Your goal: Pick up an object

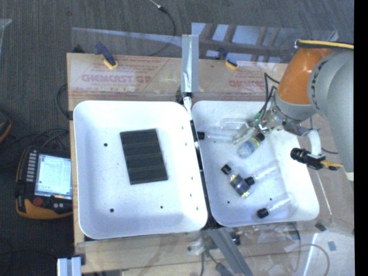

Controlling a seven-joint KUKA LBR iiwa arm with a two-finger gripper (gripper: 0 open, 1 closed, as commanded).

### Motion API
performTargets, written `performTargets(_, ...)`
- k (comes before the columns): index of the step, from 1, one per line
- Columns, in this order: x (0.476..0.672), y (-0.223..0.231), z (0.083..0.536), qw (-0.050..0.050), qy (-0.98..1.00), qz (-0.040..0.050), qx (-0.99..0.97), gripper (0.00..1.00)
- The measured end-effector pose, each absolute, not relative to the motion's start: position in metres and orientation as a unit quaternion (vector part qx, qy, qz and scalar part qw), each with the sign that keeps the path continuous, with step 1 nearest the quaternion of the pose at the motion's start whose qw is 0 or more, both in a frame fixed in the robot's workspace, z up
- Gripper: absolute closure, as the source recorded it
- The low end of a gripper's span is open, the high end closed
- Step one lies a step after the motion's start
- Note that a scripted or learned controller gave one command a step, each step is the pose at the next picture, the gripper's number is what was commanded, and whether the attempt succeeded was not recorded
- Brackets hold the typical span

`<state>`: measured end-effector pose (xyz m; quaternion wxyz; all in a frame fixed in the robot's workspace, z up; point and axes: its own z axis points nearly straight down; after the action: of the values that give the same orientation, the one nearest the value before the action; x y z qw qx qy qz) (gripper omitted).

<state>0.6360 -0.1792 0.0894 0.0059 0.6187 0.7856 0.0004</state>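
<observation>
Your gripper (257, 130) sits low in the right bin (299, 211), at its far side, over a clear vial (248, 147), probably lining up a grasp; I cannot tell whether the jaws are open.

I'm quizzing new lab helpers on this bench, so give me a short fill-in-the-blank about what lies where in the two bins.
1. The dark ribbed rectangular pad lies in the ____ bin as the camera sees it.
2. The clear vials with black caps lie in the ____ bin.
3. The band above the arm's wrist is ____.
4. The claw reaches into the right bin near its ____ edge.

Missing words: left; right; orange; far
</observation>
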Motion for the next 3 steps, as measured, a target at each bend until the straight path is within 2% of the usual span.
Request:
performTargets(1,0.638,-0.179,0.101,0.009,0.786,0.0012,0.618,1.0)
performTargets(2,0.646,-0.166,0.225,0.001,0.709,-0.0012,0.706,1.0)
performTargets(3,0.646,-0.166,0.225,0.001,0.708,-0.0016,0.706,0.0)
